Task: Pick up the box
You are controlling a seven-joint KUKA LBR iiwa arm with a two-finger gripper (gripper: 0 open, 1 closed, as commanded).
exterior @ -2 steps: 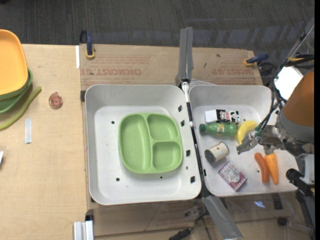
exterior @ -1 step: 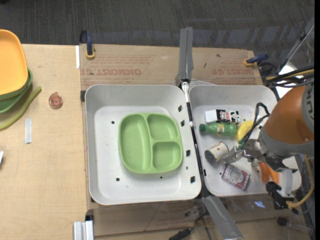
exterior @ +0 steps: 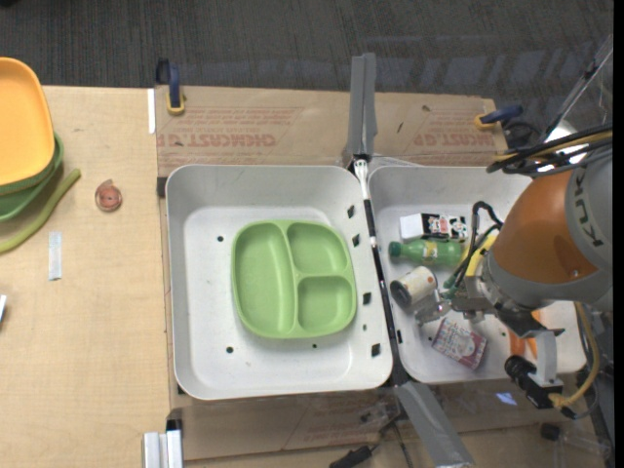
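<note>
**A:** Pale wooden bench, clutter in the right bin. Box location?

**B:** Box just behind the green bottle, lying flat, touching it or nearly so.

**A:** And the gripper?

**B:** In front of the bottle, low among a white cup and a pinkish packet. Spread or pressed together: cannot tell.

**A:** Risks?

**B:** Wrong side of the bottle for the box. Could easily close on cup or packet instead. Could also clip the bottle while crossing over, rolling it into the box and shoving that away.
</note>
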